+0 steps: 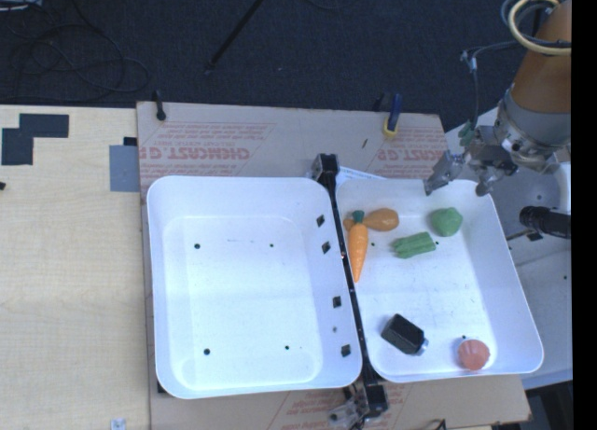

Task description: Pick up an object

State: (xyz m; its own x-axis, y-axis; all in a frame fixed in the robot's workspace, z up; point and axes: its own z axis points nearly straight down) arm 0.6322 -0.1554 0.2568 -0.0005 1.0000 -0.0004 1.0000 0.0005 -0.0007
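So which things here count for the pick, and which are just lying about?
For the job:
gripper, above the right bin's far edge
carrot
orange oval piece
green round piece
green long piece
black block
pink ball
right bin

Just lying about:
left bin
cardboard sheet
blue clamp

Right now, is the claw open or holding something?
Claw: open, holding nothing, above the far edge of the right bin.
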